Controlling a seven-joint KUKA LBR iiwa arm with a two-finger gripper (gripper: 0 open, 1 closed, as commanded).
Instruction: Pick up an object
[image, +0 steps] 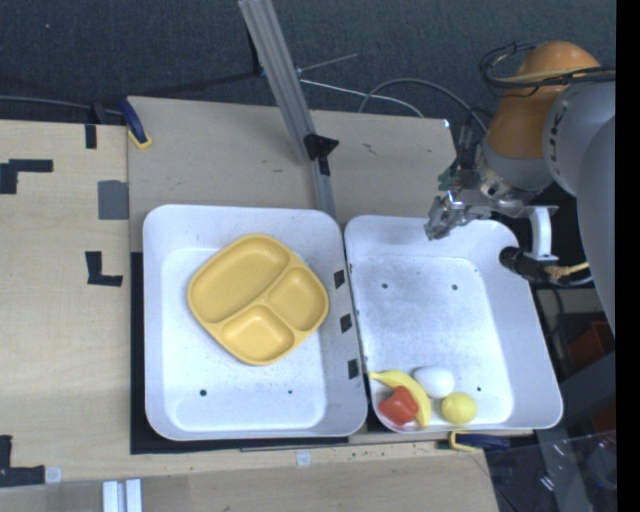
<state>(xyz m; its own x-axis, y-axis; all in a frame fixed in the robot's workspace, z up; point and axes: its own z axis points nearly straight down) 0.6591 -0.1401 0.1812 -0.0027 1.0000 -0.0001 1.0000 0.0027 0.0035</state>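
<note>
My gripper (441, 222) hangs over the far edge of the right bin (450, 300), well away from the objects, with nothing between its fingers. At the near edge of that bin lies a cluster of small items: a yellow banana (404, 383), a red piece (399, 405), a white egg-like ball (434, 380) and a yellow ball (459, 407). A yellow divided plate (258, 298) sits in the left bin (170, 330).
A grey metal pole (290, 95) slants across the bench behind the bins. The arm's orange and grey wrist (530, 110) stands at the right behind the right bin. Cables trail at the far right.
</note>
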